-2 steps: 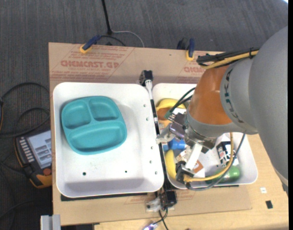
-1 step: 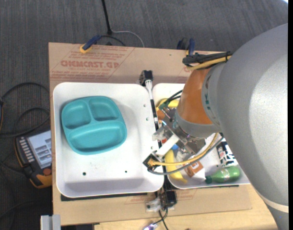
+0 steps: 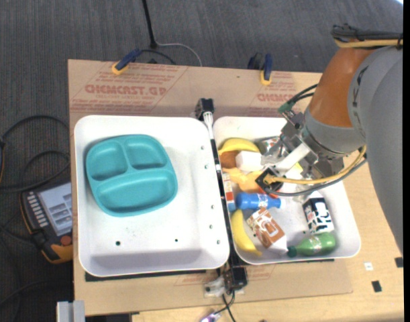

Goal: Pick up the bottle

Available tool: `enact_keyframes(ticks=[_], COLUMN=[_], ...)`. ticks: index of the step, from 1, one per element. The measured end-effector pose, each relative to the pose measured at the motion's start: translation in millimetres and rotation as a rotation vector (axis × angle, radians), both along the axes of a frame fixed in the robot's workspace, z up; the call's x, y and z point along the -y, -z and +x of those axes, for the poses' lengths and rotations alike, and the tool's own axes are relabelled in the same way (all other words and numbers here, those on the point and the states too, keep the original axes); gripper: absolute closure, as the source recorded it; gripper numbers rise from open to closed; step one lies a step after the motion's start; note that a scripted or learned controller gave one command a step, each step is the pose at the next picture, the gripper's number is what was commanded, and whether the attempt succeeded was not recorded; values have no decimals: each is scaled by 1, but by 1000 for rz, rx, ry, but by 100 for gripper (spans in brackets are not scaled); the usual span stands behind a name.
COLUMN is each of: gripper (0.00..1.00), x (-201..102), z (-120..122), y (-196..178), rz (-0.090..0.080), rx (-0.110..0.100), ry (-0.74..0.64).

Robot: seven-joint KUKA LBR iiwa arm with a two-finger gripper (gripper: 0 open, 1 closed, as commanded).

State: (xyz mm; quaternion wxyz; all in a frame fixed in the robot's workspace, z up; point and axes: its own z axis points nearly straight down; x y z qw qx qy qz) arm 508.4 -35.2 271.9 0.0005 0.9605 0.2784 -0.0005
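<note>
A small blue bottle (image 3: 257, 200) lies on its side in the middle of the right bin (image 3: 349, 243), its pale cap end pointing left. My gripper (image 3: 280, 158) hangs over the upper middle of that bin, just above and to the right of the bottle. The wrist and its cables hide the gripper's tip. Nothing can be seen held in it.
Around the bottle lie a banana (image 3: 237, 145) at the back, another banana (image 3: 241, 233) at the front left, a brown snack packet (image 3: 267, 228), a black-and-white can (image 3: 317, 216) and a green object (image 3: 314, 245). The left bin (image 3: 97, 250) holds a teal divided plate (image 3: 130, 173).
</note>
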Motion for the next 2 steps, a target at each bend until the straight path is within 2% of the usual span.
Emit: enact_keyframes(ticks=[1,2], gripper=[0,0], x=[-53,-74], z=[-13,-26], y=[80,88], rz=[2,2], rx=[-4,-4], ry=[-224,53])
